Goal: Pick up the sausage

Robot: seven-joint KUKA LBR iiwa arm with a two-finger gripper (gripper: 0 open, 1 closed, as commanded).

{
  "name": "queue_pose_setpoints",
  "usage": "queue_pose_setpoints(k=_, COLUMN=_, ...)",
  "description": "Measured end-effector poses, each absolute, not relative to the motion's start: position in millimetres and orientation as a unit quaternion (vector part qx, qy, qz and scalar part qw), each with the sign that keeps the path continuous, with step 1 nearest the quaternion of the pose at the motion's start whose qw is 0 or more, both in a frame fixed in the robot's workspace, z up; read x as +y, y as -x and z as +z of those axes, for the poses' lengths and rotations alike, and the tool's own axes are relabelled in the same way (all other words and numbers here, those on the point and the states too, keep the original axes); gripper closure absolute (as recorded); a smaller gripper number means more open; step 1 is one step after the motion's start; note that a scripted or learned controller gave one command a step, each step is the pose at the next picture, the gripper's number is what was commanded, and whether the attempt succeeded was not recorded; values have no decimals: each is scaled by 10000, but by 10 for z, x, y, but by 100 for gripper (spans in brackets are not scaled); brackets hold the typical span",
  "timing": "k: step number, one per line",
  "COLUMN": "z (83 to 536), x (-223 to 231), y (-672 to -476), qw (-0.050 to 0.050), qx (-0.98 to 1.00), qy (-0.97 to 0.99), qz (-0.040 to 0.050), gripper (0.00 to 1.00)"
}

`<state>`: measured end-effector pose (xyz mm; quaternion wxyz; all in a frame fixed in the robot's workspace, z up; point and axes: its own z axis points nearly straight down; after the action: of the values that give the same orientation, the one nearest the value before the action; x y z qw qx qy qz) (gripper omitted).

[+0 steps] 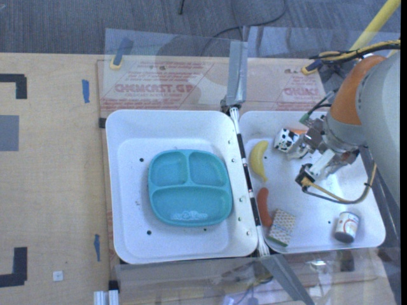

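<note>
The sausage (263, 206), orange-red and short, lies along the left wall of the right bin (318, 234), just below a yellow banana (258, 159). My gripper (302, 146) hangs over the upper middle of that bin, up and to the right of the sausage and well apart from it. It sits right beside a small black-and-white object (283, 140). Nothing shows between the gripper and the sausage.
A patterned packet (282, 226) lies against the sausage's lower right. A small can (345, 227) rests on its side in the bin's lower right corner. The left bin (127, 138) holds a teal divided plate (189, 188).
</note>
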<state>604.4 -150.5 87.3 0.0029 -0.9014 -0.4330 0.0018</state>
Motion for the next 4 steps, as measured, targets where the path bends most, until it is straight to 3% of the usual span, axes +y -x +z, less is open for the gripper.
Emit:
queue_pose_setpoints(k=1, z=1278, x=-1600, y=-6460, qw=215, qx=-3759, qy=9258, qz=337, gripper=0)
queue_pose_setpoints(k=2, z=2583, x=-1473, y=-6581, qw=-1, qx=-3238, qy=9461, qz=5, gripper=0)
queue_pose_setpoints(k=3, z=1536, x=-2186, y=-6538, qw=15, qx=-2429, qy=9701, qz=20, gripper=0)
queue_pose_setpoints(k=4, z=875, x=-1462, y=-5999, qw=-6, qx=-2909, qy=9567, qz=-19, gripper=0)
